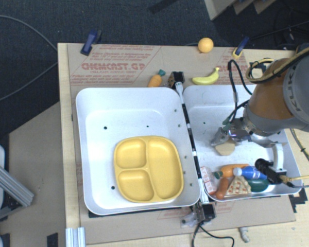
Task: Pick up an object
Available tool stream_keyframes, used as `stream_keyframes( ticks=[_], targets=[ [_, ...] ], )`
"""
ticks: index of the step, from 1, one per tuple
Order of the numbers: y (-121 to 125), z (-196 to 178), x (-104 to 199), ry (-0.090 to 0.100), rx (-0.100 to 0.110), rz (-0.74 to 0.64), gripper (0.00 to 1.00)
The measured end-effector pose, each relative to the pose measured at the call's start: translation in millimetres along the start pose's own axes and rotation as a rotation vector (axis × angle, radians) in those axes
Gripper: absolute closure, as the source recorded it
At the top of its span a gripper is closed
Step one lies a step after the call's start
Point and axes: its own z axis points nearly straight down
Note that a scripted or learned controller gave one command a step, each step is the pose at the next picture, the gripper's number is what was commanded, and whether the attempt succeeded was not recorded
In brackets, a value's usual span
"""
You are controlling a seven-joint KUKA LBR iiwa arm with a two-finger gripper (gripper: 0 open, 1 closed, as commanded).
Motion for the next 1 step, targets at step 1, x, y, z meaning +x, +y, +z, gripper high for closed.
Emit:
stream_keyframes(
  ticks=[1],
  targets=[
    [8.8, -90.9, 88.8, 0.002, 0.001, -0.003, 1.0]
  ],
)
